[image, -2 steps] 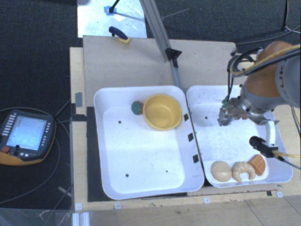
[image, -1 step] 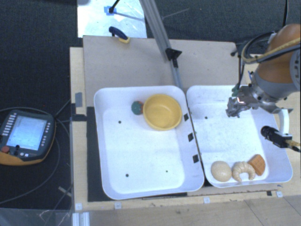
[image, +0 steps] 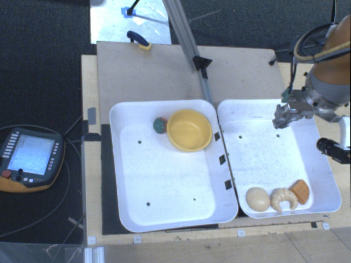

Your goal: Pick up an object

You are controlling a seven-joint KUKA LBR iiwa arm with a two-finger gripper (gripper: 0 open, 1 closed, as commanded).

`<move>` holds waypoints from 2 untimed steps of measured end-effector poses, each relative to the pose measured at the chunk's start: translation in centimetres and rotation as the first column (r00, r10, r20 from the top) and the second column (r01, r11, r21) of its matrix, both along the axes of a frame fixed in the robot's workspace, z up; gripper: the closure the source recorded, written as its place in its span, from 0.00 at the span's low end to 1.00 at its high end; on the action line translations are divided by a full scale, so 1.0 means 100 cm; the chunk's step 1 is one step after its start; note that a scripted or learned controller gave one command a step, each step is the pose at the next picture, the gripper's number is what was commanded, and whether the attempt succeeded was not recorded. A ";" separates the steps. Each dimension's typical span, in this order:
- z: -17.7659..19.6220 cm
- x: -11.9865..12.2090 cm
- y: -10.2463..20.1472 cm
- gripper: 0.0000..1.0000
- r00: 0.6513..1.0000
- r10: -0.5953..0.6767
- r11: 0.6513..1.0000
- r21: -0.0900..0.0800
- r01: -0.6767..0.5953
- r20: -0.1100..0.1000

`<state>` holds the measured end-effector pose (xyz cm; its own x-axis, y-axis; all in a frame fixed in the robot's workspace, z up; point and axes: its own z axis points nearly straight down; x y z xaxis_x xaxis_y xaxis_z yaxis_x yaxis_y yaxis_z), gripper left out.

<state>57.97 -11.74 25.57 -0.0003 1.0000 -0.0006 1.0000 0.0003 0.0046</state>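
A grey robot arm with an orange band reaches in from three o'clock, its pincer (image: 282, 118) hanging over the upper part of the right-hand bin (image: 258, 147) on a tan worktop (image: 164, 70). Whether the pincer is open or closed cannot be told from this angle; nothing is seen gripped in it.

The candidates for lifting lie well apart from it. At about six o'clock from the pincer, along the right bin's lower edge, three items sit in a row, each just beside the next — a pale rounded lump (image: 258, 199), a cream croissant-shaped piece (image: 284, 198) and an orange wedge (image: 299, 190). In the left-hand bin (image: 142, 201), near its top edge at around nine o'clock from the pincer, a yellow bowl (image: 189, 130) sits upright with a small dark green ball (image: 159, 125) touching or just beside its left rim.

The task looks to be at the approach stage: no object is yet grasped. The next move, by this reading, calls for the arm to travel toward six o'clock over the row of three, settle on one, and descend squarely — the tight spacing there could let a neighbour get nudged or caught. A control pendant (image: 27, 159) lies off the worktop at far nine o'clock.
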 end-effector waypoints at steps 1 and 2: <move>0.001 -0.007 0.053 1.00 1.000 0.004 1.000 0.002 -0.004 -0.004; -0.005 0.002 0.114 1.00 1.000 0.006 1.000 0.002 -0.006 -0.004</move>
